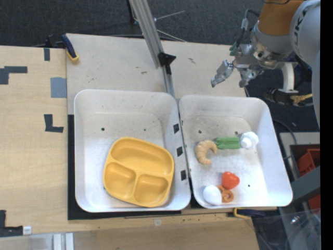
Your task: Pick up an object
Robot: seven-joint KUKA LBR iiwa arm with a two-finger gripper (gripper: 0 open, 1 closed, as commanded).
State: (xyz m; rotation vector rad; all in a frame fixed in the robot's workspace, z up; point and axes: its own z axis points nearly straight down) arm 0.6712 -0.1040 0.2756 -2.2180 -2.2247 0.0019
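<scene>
The arm is cut off by the top and right edges. The small orange piece beside the white ball is too small to identify. The table runs off the left and bottom edges.

Two white bins sit side by side. The left one holds one yellow tray. The right one holds five small things: one croissant, one green tool at 12 o'clock, one red piece, one white egg, one pretzel at 6 o'clock.
</scene>
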